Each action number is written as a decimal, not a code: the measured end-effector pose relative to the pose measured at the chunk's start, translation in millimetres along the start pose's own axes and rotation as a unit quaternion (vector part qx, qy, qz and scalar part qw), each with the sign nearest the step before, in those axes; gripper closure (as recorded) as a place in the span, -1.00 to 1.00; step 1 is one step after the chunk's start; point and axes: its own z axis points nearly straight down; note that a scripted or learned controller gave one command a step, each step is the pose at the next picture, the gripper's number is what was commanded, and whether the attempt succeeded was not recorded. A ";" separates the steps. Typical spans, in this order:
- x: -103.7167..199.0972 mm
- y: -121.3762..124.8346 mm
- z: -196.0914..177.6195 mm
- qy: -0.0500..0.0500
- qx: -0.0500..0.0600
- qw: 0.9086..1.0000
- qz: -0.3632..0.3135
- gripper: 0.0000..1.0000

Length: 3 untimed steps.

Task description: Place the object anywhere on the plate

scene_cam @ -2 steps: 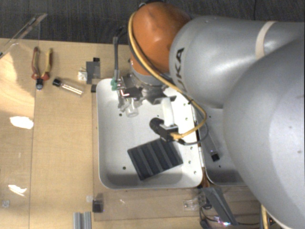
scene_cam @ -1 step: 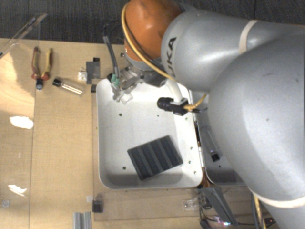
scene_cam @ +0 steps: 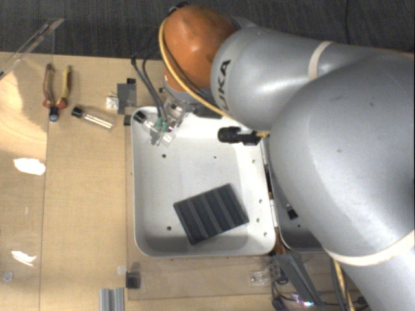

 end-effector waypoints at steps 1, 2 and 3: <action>10.2 7.7 -71.8 -0.002 -0.003 0.999 -0.049 1.00; 9.9 9.4 -84.7 -0.003 -0.007 0.999 -0.049 1.00; 9.6 11.1 -97.4 -0.005 -0.011 0.999 -0.049 1.00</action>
